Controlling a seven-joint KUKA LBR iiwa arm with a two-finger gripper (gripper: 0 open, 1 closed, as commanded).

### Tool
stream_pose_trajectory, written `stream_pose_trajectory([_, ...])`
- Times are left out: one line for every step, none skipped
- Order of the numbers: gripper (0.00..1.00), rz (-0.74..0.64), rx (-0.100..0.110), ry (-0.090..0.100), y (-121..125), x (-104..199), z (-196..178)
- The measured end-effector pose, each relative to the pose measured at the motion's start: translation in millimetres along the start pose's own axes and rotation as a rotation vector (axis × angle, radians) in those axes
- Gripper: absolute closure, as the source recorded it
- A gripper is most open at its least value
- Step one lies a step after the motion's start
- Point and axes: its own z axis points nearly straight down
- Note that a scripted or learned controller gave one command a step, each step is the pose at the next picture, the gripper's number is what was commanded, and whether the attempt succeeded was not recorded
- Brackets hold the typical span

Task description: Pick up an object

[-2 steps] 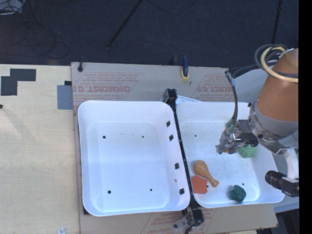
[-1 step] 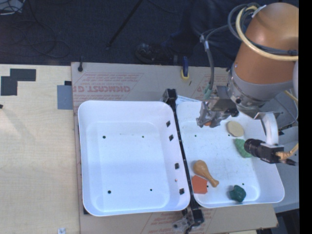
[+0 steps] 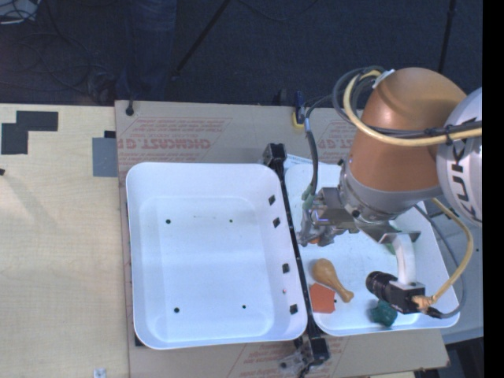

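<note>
Two white bins sit side by side on the counter (image 3: 55,235), on a sheet of cardboard (image 3: 197,136). One arm (image 3: 402,140) reaches in from the right.

The left bin (image 3: 138,211) shows four small dark dots on its floor, two toward the back and two toward the front.

The right bin (image 3: 358,252) holds three loose things, one of each kind: a tan drumstick (image 3: 332,279), an orange block (image 3: 322,298) and a teal lump (image 3: 383,314). The drumstick lies at a slant near the middle of the bin, thick end toward the back left, thin end toward the front right. The block lies just beside it on the front left, close to the bin's left wall; whether the two touch cannot be told. The lump sits apart from both, near the front right corner.

The claw (image 3: 313,228) hangs over the right bin's left side, close to the black strip (image 3: 285,235) between the bins. It is behind the drumstick and apart from it. It sits in shadow under the wrist, so how far open it is cannot be told, and nothing can be seen in its grasp.

On the counter's far left lie one black patch (image 3: 31,129) and one grey square (image 3: 103,155).
</note>
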Motion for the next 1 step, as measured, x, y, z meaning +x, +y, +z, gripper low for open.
stream_pose_trajectory([1.00, -0.002, -0.017, 0.001, 41.3, 38.8, -84.3])
